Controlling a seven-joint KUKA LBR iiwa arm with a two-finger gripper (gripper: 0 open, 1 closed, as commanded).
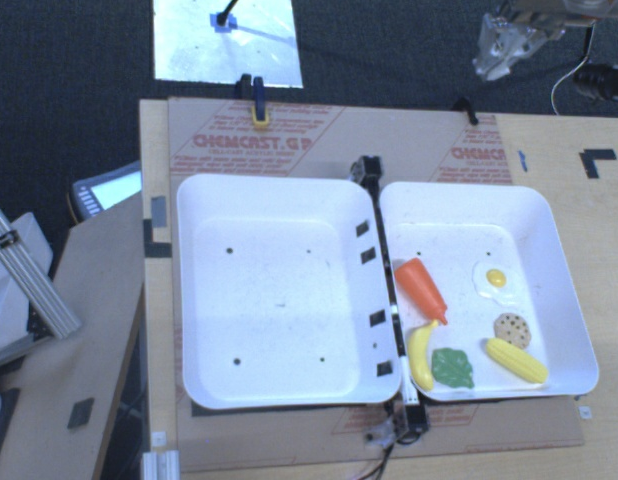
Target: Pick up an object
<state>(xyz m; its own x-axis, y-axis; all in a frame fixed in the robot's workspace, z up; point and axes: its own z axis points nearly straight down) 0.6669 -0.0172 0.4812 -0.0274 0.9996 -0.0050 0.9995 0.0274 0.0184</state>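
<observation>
Nearest the camera, along the front wall of the right bin (564, 258), lie a green leafy piece (453, 367), a yellow banana (421, 354) and a yellow corn cob (516, 360). Standing nearly straight front to back beside the divider, the banana touches the green piece, while the corn cob's long axis slants from the upper left down toward the bin's front right corner. Just behind the cob sits a round cookie (511, 328), then a fried egg (495, 280) near the right wall. An orange carrot (421, 287) lies close to the divider, its long axis running diagonally, one end toward the far left and the other toward the banana. Open white floor fills the far half of this bin. Beside it, the left bin (194, 268) offers bare floor throughout. Beyond the tabletop (409, 138), the gripper (501, 46) hangs high at the far right, well apart from both bins; whether its jaws are parted cannot be told.
</observation>
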